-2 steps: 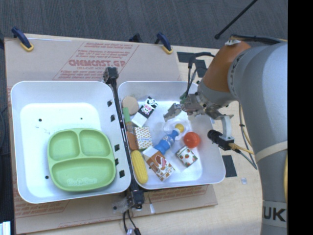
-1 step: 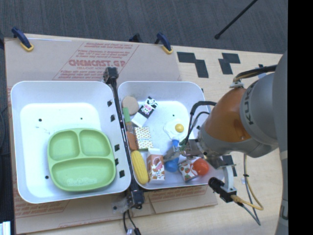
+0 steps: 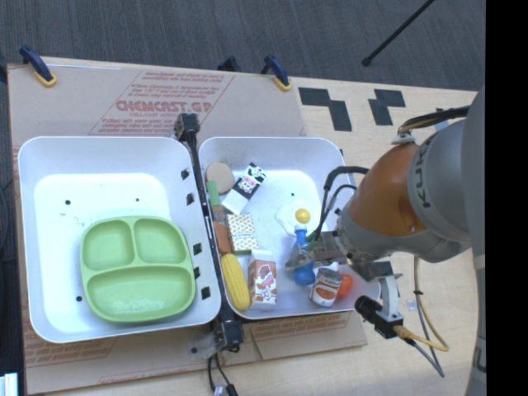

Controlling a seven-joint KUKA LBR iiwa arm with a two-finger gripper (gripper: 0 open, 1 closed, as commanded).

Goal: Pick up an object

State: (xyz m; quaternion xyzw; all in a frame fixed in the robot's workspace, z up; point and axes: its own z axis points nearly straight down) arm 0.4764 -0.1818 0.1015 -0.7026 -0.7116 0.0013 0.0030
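claw [image 3: 304, 258]: down inside the right bin [image 3: 272, 148], at the lower right of its clutter; the wrist hides the tips, so can't tell how it's set or whether it has anything.
progress: judging by this, nothing is lifted yet. All items look seated on the bin floor; grasp and lift both left to do.
likely target: blue item [image 3: 302, 272] right at the claw, partly covered, so a guess. Small, rounded, blue, shape unclear.
nearest neighbours: red-and-white packet [image 3: 327, 288] just right of the blue item, touching or nearly; yellow ball [image 3: 303, 216] just above the claw.
further out: milk carton [image 3: 263, 281] and corn cob [image 3: 235, 281] to the left of the claw, by the bin's left wall; black-and-white cow-print box [image 3: 248, 182] up toward the bin's far side.
left bin [image 3: 49, 159]: holds a green divided plate [image 3: 136, 267], well apart from the claw.
risk: items are tightly packed around the claw, so a neighbour could get nudged or pinched.
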